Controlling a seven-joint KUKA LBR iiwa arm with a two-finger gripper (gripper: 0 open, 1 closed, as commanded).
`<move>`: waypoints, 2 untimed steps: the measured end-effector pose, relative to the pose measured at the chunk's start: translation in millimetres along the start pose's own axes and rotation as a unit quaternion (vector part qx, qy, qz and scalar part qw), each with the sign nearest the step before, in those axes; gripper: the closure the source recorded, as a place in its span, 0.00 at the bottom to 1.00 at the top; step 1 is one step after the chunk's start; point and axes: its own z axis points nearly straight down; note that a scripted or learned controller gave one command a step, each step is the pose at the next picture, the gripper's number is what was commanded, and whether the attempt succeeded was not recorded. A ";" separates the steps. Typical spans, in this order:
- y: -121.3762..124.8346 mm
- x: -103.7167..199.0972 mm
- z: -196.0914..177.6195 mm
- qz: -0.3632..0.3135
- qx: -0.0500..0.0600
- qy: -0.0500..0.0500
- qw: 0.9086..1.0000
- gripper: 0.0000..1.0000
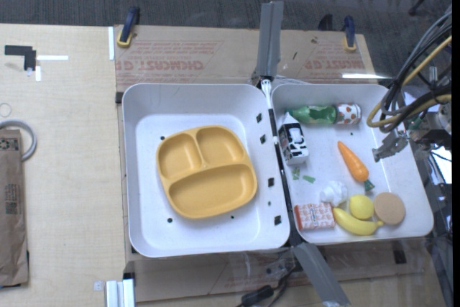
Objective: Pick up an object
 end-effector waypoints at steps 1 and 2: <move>-11.1 24.0 21.5 -0.018 0.000 0.000 1.000 0.00; 18.0 15.1 47.5 -0.098 -0.001 -0.001 0.995 0.00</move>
